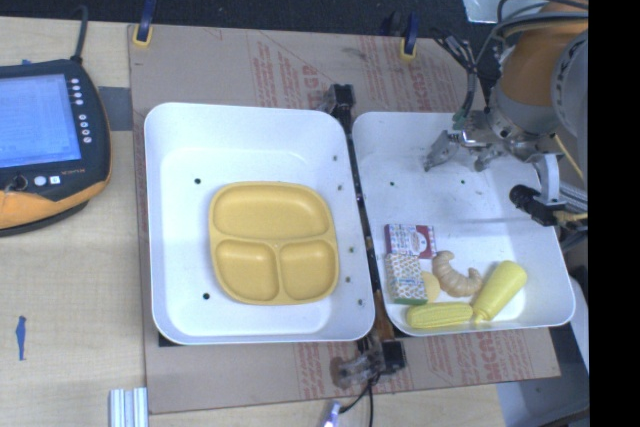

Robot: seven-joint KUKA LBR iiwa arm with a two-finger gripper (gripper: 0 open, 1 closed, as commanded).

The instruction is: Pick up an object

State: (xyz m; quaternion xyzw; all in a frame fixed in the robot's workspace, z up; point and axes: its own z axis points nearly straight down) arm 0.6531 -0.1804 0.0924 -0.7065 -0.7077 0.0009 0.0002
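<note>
Several toy foods lie in the front of the right bin (400,145): a red-and-white packet (410,239), a green-and-white packet (405,276), a beige curled piece (455,275), a yellow corn cob (440,317) and a yellow squash-like piece (499,289). My gripper (457,158) hangs over the bin's far right part, well behind the foods. Its two fingers are spread apart, open, with only white bin floor between them.
The left bin (180,165) holds a yellow divided plate (272,241). A control tablet (45,130) lies at the bench's left edge. Clamps (143,20) (408,33) pin the cardboard at the back. The arm's grey and orange body (545,65) looms over the right bin's far corner.
</note>
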